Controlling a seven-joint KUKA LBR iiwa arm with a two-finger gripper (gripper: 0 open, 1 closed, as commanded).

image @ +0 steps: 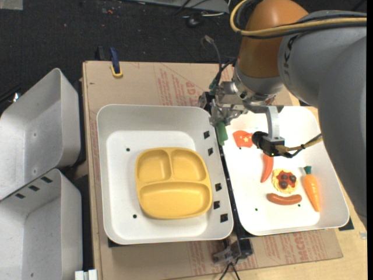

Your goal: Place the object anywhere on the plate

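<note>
A yellow plate [173, 182] with three compartments lies in the left bin [116, 156] with nothing on it. Toy food lies in the right bin [247, 182]: a red pepper piece [242, 138], a red chili [267, 167], a small round tart [284, 179], a sausage [284, 199] and an orange carrot [313, 191]. My gripper [223, 116] hangs over the right bin's far left corner, close to the wall between the bins. A narrow green piece [222, 134] shows just below it; whether it is held is unclear.
The grey arm with its orange band [265, 37] covers the right bin's far right side. A cable and a black part [269, 144] hang over the chili. Two more white bins [35, 156] stand off the bench at the left.
</note>
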